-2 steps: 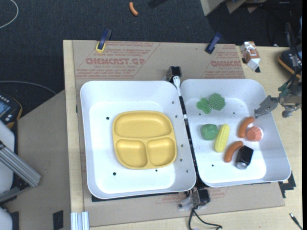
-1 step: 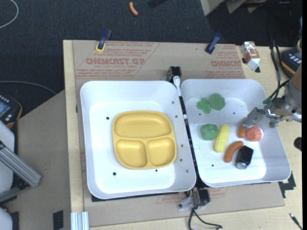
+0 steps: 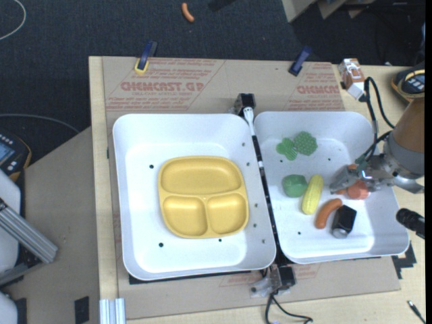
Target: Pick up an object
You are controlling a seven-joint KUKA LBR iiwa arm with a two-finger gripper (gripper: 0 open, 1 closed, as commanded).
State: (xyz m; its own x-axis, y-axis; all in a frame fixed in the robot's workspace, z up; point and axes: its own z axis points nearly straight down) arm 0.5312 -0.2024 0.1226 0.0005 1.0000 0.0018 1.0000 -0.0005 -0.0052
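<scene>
The right bin (image 3: 351, 128) holds several toy items. A green leafy piece (image 3: 298, 145) lies toward its back. A green round piece (image 3: 293, 185) sits beside a yellow corn cob (image 3: 312, 194). An orange sausage (image 3: 327, 212) and a black block (image 3: 343, 221) lie near the front. My gripper (image 3: 354, 179) is low over the bin's right side, directly above a red-orange piece (image 3: 358, 192) that it partly hides. Whether it touches that piece is unclear.
The left bin (image 3: 135, 140) holds a yellow three-compartment tray (image 3: 202, 196). The arm (image 3: 412, 140) comes in over the right bin's right wall. Clamps and cables sit around the bench edges, and a black hinge strip (image 3: 256, 167) runs between the bins.
</scene>
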